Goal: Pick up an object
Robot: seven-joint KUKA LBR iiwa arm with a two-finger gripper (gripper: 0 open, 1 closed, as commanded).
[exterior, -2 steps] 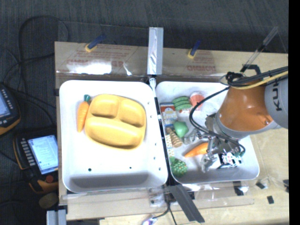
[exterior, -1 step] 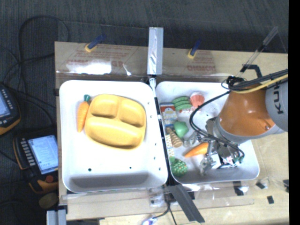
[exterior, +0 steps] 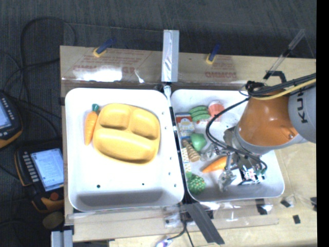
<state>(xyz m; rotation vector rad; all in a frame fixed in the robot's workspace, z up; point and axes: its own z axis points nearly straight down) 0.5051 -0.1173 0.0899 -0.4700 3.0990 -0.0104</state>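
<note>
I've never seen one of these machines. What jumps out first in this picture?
A big yellow tray lies upside down in the left bin, with a toy carrot beside it. On the right, the arm's orange band hangs over the right bin, its hand down among small toy foods, close to an orange piece.

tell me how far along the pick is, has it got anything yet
Done: the arm has reached over the right bin, and the pincer is low among the toys.

In hand: it sits beside an orange carrot, but I can't tell whether anything is gripped.

Left: a clear grip and lift. The yellow tray and carrot lie in the left bin.
</note>
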